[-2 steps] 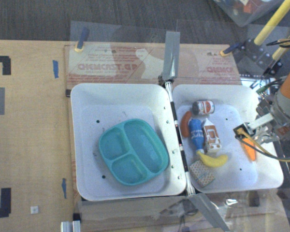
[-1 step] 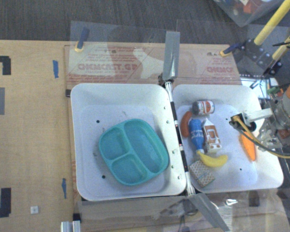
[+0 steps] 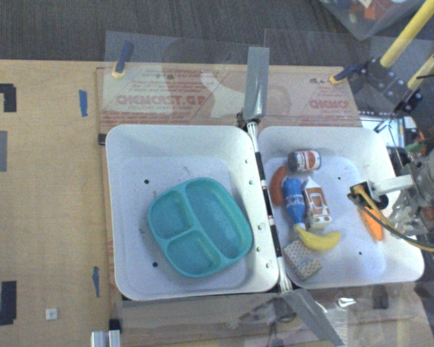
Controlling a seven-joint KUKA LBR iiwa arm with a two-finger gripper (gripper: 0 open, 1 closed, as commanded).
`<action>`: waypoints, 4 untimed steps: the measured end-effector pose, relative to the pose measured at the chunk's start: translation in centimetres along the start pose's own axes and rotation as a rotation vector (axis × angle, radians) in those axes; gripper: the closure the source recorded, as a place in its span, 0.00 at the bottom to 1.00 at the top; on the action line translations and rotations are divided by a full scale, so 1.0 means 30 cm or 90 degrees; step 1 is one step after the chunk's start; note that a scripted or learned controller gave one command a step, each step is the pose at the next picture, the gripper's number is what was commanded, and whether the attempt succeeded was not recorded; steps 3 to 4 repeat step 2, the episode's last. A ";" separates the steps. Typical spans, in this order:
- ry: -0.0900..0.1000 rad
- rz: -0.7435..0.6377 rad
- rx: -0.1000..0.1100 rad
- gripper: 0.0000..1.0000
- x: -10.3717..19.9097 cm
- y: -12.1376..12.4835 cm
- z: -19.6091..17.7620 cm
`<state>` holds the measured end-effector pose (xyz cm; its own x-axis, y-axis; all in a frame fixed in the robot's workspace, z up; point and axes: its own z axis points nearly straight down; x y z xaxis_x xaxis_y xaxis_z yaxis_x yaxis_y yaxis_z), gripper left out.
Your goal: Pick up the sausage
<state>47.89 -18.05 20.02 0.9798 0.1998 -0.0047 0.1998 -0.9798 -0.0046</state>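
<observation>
A reddish-orange, stubby sausage (image 3: 277, 185) lies in the right shallow white plastic bin (image 3: 401, 262), on the side nearest the wall that it shares with the left shallow white plastic bin (image 3: 126, 157). The sausage lies roughly lengthways along that wall. Just beside it, on the side away from the wall, is a blue plastic bottle (image 3: 294, 201). A small grey and red tin can (image 3: 304, 160) lies on its side a little beyond them, towards the far wall. A small white and orange carton (image 3: 317, 205) touches the bottle's other side, and a yellow banana (image 3: 319, 240) lies just below the carton. A beige, patterned, square sponge (image 3: 302, 259) sits against the banana near the front wall. An orange carrot (image 3: 373, 223) lies apart from this cluster, towards the right wall.

The grey arm's gripper (image 3: 411, 210) hangs over the right rim of the right bin, close to the carrot and well apart from the sausage; whether it is spread or pressed together cannot be told, and nothing is seen held in it.

The left bin holds a teal divided plastic plate (image 3: 199, 226) with three compartments. Both bins rest on a pale wooden tabletop (image 3: 43, 194)
</observation>
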 end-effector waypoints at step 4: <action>0.000 -0.003 0.000 1.00 -0.007 0.035 0.059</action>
